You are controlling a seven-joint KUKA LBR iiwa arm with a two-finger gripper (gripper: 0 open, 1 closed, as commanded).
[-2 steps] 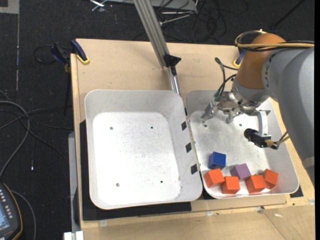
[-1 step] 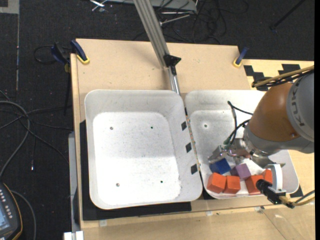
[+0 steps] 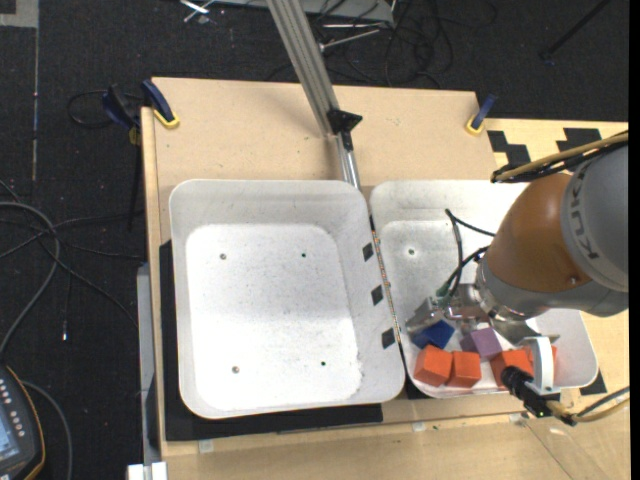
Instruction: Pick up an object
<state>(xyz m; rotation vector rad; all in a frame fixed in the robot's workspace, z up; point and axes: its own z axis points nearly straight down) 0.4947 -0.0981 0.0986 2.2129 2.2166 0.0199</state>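
Observation:
My gripper (image 3: 437, 315) is low in the right bin (image 3: 420, 208), near its front left corner, with the grey and orange arm reaching in from the right. A blue block (image 3: 434, 335) lies directly under and against the gripper tip. Just in front of it two orange blocks (image 3: 432, 366) (image 3: 464, 368) sit side by side by the front wall. A purple block (image 3: 485, 343) lies to the right of the blue one, and a red-orange block (image 3: 517, 359) lies beyond it. The arm hides the bin's right part.
The left bin (image 3: 200, 208) stands beside the right one, their rims meeting along a ridge with black clips (image 3: 378, 295). A slanted metal pole (image 3: 305, 53) crosses the bench's back edge. Clamps sit at the bench's back corners.

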